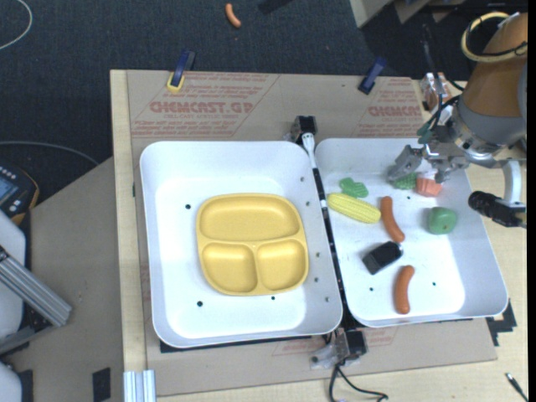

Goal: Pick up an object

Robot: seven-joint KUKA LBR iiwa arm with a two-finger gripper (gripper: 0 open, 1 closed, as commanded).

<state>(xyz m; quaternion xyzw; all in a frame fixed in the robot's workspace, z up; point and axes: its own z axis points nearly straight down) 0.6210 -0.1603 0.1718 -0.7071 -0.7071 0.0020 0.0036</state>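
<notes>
The gripper (423, 167) is positioned low over the far side of the right bin (469, 296), close to a salmon-pink piece (429, 188) and a small green piece (405, 181) that lie just beside each other. At this angle it cannot be determined whether the tool is released or clenched, and no object can be confirmed as grasped. For a clean pick, commit to one target: the pink piece appears the nearer candidate, but its green neighbour sits close enough that both could be nudged or caught together. Centre the tool over the chosen piece, descend vertically, and avoid the bin wall close behind. If that pair proves awkward, the rounded green lump (441, 219) stands apart from its neighbours and probably offers an easier approach. Contents of the right bin: one corn cob (354, 208), one leafy green piece (353, 188) touching or nearly touching its far end, two sausages (one (391, 218) beside the cob, one (404, 288) near the front edge), one black block (382, 257) between them, one green lump, one pink piece, one small green piece. The left bin (167, 224) holds one yellow divided plate (251, 243) with three compartments. Bins: two. One small orange item (233, 14) lies on the dark floor beyond the bench.
</notes>
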